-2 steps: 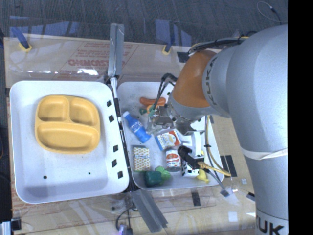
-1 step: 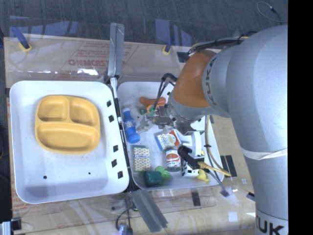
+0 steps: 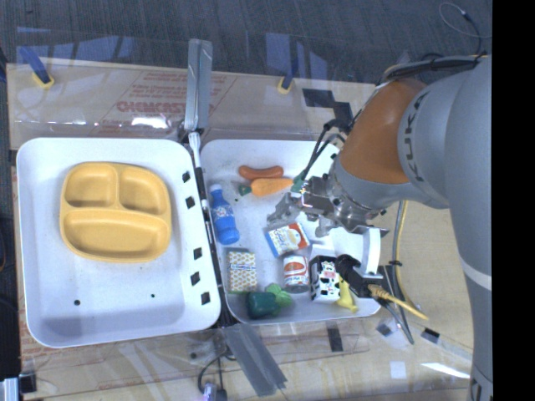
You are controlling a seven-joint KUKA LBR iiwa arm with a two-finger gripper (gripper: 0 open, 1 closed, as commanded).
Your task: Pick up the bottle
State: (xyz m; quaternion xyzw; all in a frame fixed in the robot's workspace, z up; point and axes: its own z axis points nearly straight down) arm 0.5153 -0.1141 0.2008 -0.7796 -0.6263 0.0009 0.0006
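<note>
From the camera above the bench I see two white bins side by side on a brown bench top [image 3: 125,98] covered with clear plastic sheet. Behind the bench the floor [image 3: 209,7] is dark grey carpet. A grey metal strip [image 3: 197,86] stands at the back where the two bins meet, and black clips sit along that shared edge.

The left bin [image 3: 42,307] holds a yellow tray [image 3: 115,210] with three compartments, lying flat.

The right bin [image 3: 276,151] holds many small things. The bottle [image 3: 222,215], blue with a white cap, lies on its side close to the left wall of this bin, the cap pointing to the back. In front of it lies a small checked packet [image 3: 242,270], and at the front edge a green toy [image 3: 264,302]. At the back lie a sausage [image 3: 261,172] and a carrot [image 3: 269,188], touching each other. Near the middle are a blue and white packet [image 3: 287,239], a small can [image 3: 294,271] and a black and white cow toy [image 3: 326,281].

My arm [image 3: 435,140] comes in from the right, and my gripper [image 3: 311,203] hangs over the middle of the right bin, just above the blue and white packet and well apart from the bottle. I cannot tell how wide it is, and I see nothing held in it.
</note>
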